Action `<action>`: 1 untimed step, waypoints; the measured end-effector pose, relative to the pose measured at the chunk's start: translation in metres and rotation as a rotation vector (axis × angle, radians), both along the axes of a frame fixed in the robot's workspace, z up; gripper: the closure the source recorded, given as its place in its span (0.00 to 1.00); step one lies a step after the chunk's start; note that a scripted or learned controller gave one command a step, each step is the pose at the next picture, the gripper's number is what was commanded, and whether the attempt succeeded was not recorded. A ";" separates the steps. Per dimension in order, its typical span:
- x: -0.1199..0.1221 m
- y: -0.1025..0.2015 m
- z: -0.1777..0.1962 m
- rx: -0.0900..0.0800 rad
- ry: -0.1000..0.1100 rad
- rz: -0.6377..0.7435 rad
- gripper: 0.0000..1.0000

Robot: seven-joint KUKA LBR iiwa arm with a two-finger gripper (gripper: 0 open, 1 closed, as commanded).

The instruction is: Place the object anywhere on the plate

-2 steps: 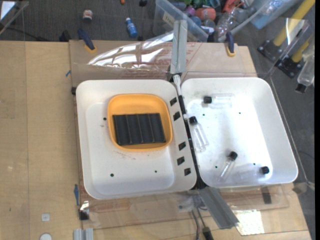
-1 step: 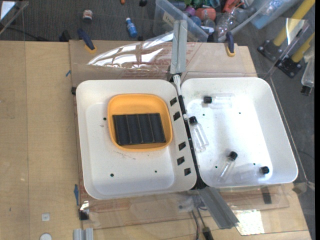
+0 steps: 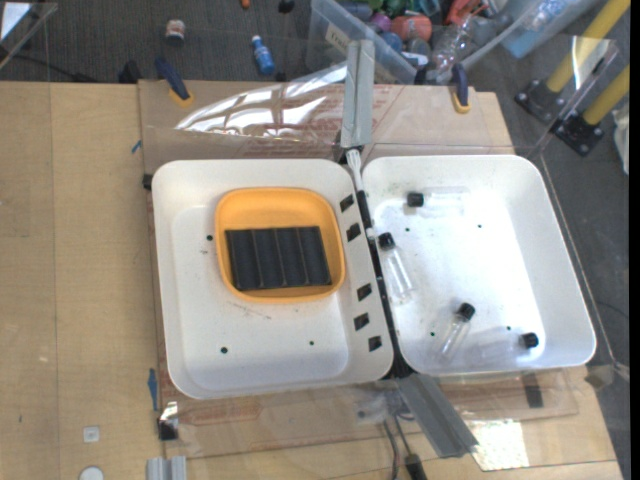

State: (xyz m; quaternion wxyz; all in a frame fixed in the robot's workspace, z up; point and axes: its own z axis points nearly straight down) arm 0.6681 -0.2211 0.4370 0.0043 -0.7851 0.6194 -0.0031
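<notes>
An orange square plate (image 3: pixel 275 201) with rounded corners sits in the left white bin (image 3: pixel 200 353), toward its back. A black ridged rectangular object (image 3: pixel 278 258) lies flat on the plate and covers most of its floor. Its long side runs left to right. The right white bin (image 3: pixel 545 258) holds several small clear vials with black caps: one (image 3: pixel 414 200) near the back, one (image 3: pixel 393 265) by the left wall, one (image 3: pixel 456 330) near the front and one (image 3: pixel 520 343) in the front right corner.
A row of black clips (image 3: pixel 362 268) runs along the seam between the two bins. Behind the bench stands a clear tub of coloured toys (image 3: pixel 430 8). Crinkled plastic sheet (image 3: pixel 270 113) lies behind the left bin. Bare wooden bench (image 3: pixel 70 268) stretches to the left.
</notes>
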 end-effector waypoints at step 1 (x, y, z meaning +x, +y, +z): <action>0.000 0.006 0.000 -0.003 0.000 0.313 1.00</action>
